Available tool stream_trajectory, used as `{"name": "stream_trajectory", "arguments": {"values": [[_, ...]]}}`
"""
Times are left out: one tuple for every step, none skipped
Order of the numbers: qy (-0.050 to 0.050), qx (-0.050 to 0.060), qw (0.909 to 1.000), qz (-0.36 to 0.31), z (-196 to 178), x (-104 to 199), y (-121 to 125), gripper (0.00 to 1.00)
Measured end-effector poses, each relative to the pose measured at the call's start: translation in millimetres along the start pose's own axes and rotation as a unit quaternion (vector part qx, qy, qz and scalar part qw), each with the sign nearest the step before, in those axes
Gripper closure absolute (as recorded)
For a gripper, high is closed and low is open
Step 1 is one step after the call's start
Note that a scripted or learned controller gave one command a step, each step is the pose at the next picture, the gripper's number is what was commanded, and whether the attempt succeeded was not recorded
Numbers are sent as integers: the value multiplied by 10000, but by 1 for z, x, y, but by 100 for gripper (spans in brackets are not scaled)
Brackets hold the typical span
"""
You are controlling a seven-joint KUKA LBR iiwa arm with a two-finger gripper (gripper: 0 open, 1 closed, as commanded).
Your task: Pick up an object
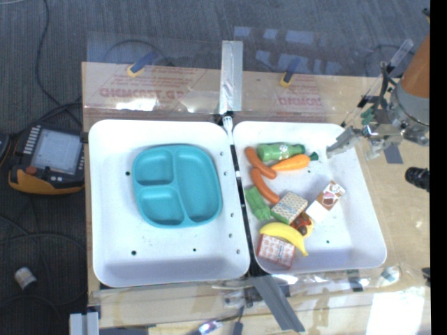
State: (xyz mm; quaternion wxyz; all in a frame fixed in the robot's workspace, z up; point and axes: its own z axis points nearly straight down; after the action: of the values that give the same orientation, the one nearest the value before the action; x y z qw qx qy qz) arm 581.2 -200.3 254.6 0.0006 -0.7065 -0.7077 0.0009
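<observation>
- Left bin (pixel 112 257): it carries a blue divided plate (pixel 176 185), which I leave alone.
- Right bin (pixel 363 236): the pickable things lie here, a green bottle (pixel 279 150), carrot (pixel 292 163), banana (pixel 286 234) and small cartons.
- I judge this the approach step; next I must descend over one item.
- My end effector (pixel 370 135) hovers above the bin's upper right corner, holding nothing; its spread I cannot tell.

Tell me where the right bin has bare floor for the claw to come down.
Right bin: bare floor lies along its right wall, from the small carton down to the near corner. The left half is crowded: green bottle, carrot, sausages, banana, boxes touching. The left bin's floor around the blue tray is also bare.
</observation>
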Motion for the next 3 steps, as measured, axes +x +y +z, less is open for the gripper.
{"name": "stream_trajectory", "arguments": {"values": [[-27,-96,9991,-407,145,20,60,0],[-32,18,9996,-293,167,61,69,0],[-14,-1,9985,-543,152,24,48,0]]}}
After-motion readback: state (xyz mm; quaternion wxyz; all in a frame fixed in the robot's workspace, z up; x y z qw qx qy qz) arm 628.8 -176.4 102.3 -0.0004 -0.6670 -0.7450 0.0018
